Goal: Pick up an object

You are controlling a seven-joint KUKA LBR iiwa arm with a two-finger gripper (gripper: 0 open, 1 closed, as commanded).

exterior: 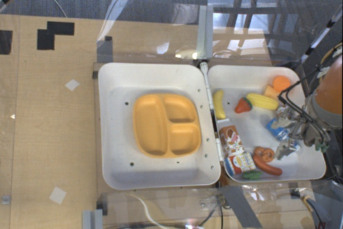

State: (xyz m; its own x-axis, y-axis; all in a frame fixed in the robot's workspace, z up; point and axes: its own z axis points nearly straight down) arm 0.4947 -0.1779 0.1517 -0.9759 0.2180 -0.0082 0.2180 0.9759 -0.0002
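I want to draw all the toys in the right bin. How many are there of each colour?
Yellow: 2, banana and corn cob
Orange: 1, orange fruit
Red: 3, strawberry, sausage, round toy
Green: 1, small piece
Blue: 1, packet by the gripper
Mixed colours: 1, printed carton
Total: 9

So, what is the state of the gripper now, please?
Gripper: low in the right bin, beside the blue packet; open or shut cannot be told, and nothing is seen held.
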